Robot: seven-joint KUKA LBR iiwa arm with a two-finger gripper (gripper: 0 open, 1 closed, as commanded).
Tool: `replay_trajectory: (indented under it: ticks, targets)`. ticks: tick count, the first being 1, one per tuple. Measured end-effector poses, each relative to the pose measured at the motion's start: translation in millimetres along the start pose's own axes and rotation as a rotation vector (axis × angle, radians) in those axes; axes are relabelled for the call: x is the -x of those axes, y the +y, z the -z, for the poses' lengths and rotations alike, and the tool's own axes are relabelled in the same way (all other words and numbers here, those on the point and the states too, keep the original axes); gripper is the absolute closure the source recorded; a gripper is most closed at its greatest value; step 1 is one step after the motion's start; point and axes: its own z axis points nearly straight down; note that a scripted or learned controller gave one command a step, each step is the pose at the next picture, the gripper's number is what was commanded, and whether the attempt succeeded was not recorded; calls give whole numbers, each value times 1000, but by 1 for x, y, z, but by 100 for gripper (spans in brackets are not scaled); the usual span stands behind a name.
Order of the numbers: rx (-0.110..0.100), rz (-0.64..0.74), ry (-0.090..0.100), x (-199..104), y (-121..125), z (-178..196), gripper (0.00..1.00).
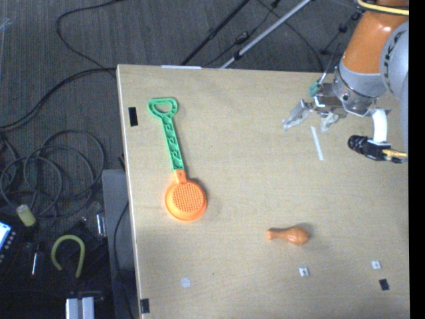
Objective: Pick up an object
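fingers spread, well apart from strainer and bench edge

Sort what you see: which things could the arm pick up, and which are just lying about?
For the job: strainer, orange pear-shaped piece, white stick, gripper.

Lying about: cables and green hook on the floor, small markers on the bench.
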Motion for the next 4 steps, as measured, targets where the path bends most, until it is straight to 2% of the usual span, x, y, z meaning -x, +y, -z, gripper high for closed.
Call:
replay_trajectory:
  ticks: [1,2,3,4]
  targets:
    - [0,112,-4,55,12,-94,0]
    - [1,402,-3,40,13,-128,0]
    - [2,518,-2,-12,13,-128,0]
    - [1,-86,-4,44,9,-128,0]
